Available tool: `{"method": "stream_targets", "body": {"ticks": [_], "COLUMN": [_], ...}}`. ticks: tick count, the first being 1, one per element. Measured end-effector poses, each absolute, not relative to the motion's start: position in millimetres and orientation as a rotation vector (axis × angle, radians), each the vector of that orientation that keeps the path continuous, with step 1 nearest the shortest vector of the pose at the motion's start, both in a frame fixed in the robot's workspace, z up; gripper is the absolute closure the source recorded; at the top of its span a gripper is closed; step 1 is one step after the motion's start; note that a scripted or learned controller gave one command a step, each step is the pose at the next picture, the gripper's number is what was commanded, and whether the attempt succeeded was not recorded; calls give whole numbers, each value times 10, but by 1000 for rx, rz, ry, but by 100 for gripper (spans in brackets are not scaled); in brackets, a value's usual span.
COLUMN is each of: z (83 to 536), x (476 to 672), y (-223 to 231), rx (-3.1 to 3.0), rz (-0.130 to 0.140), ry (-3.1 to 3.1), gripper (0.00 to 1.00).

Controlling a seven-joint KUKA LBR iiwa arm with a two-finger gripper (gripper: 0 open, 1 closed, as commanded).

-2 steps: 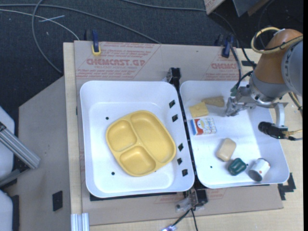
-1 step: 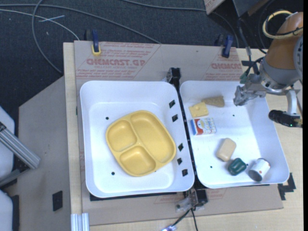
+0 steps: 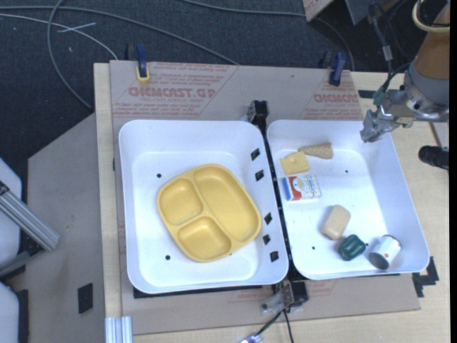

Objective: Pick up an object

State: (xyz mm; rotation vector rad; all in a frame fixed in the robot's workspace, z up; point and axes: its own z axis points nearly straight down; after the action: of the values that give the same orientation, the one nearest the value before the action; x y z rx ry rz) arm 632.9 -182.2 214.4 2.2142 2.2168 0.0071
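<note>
My gripper [image 3: 374, 128] hangs over the far right corner of the right bin [image 3: 400, 191], with nothing seen held in it. Inside that bin lie a tan wedge [image 3: 318, 150], a yellow block [image 3: 295, 163] and a small white carton with red and blue print [image 3: 300, 188] near the bin's left side. Toward the front lie a beige lump [image 3: 335, 221], a dark green object [image 3: 351, 247] and a white cup with a red mark [image 3: 385, 251]. The nearest of these, the tan wedge, is well to the gripper's left.
The left bin [image 3: 136, 191] holds a yellow divided plate [image 3: 208, 211]. Black clips [image 3: 258, 111] run along the seam between the bins. Blue clamps [image 3: 142, 61] pin the cardboard sheet at the back. Cables lie on the dark floor beyond.
</note>
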Motion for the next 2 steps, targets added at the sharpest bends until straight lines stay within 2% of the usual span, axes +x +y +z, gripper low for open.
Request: {"method": "stream_targets", "body": {"ticks": [2], "z": [2889], "x": [6402], "y": [-1845], "rx": [2217], "rz": [5], "ry": [2219], "gripper": [100]}}
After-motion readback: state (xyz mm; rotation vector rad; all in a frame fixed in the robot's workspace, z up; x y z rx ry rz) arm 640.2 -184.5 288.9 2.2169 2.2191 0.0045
